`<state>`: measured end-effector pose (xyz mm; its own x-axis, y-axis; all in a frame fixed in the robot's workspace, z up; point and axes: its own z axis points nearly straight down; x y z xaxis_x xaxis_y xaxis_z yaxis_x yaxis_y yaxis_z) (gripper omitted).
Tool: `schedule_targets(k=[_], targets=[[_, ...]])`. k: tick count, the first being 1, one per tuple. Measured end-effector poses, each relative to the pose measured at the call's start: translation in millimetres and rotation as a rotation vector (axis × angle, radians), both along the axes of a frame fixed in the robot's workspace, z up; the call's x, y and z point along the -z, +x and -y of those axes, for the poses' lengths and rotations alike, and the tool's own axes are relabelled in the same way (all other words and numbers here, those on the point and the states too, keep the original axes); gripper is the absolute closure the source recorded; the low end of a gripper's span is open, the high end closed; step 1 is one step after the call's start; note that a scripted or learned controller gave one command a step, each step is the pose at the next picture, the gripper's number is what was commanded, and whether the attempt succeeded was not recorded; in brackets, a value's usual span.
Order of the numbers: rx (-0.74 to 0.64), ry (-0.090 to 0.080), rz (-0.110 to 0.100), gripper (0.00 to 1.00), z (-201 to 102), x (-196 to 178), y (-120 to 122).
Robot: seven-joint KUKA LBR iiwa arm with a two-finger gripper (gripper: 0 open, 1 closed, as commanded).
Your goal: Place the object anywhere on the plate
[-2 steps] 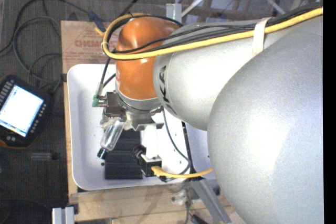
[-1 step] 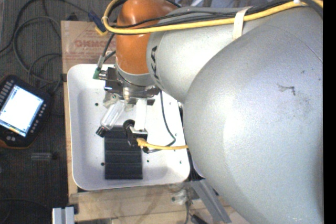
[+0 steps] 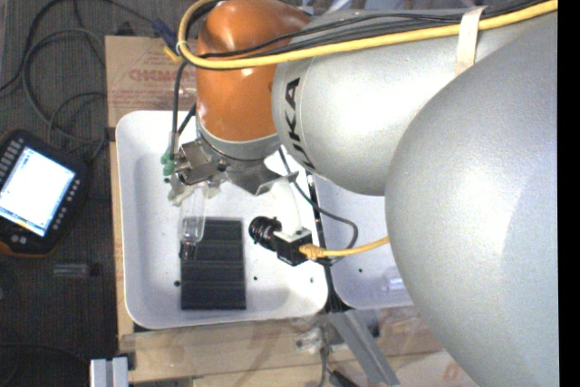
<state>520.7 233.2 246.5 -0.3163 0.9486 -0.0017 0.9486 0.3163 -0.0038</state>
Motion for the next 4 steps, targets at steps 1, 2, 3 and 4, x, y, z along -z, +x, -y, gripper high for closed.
schedule_targets(k=[1, 2, 3, 4], targets=[[0.045, -0.001, -0.003, 1.00, 8, 56, -37], [0.064, 0.000, -0.001, 1.00, 7, 53, 13], [-0.069, 0.001, -0.003, 1.00, 14, 68, -38], [-0.104, 0.001, 0.001, 1.00, 25, -3, -16]])
